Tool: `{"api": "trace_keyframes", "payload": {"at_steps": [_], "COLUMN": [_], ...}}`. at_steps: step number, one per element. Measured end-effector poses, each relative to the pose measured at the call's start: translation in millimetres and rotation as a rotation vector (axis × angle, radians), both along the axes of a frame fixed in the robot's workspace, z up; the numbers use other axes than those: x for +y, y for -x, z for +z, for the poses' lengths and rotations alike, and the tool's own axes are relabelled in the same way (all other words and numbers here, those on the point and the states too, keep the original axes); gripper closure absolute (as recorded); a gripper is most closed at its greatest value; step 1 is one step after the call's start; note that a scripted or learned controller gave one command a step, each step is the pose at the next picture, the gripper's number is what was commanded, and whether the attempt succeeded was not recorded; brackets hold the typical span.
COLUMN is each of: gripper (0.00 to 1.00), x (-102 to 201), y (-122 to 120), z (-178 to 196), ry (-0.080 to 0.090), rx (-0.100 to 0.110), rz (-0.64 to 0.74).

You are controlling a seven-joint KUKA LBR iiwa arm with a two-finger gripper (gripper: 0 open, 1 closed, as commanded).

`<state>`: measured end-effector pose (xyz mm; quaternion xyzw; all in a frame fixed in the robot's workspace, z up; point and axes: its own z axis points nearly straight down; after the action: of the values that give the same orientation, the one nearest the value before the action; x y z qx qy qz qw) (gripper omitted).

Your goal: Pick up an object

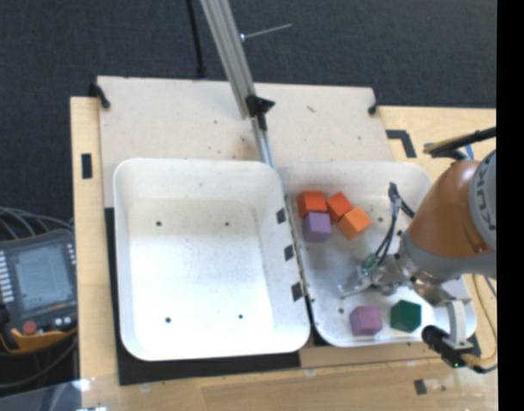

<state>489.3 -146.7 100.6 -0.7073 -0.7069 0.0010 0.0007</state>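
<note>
Arm: grey with an orange band (450, 212), reaching in from the right over the right bin (330, 336).
Gripper (369, 279): low over the right bin's middle; whether it is released or clenched, I cannot tell.
Purple cube (366, 319): just near of the gripper, on the bin floor.
Green cube (406, 315): right beside that purple cube, near-right of the gripper.
Far cluster: orange cubes (312, 202), (339, 205), (356, 222) and a second purple cube (318, 226), left and far of the gripper.
Left bin (133, 187): beside the right bin.
</note>
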Motion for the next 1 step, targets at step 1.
{"api": "trace_keyframes", "payload": {"at_steps": [1], "gripper": [1.0], "x": [-1.5], "y": [-2.1], "z": [13.1], "ry": [0.001], "rx": [-0.008], "rz": [-0.007]}}
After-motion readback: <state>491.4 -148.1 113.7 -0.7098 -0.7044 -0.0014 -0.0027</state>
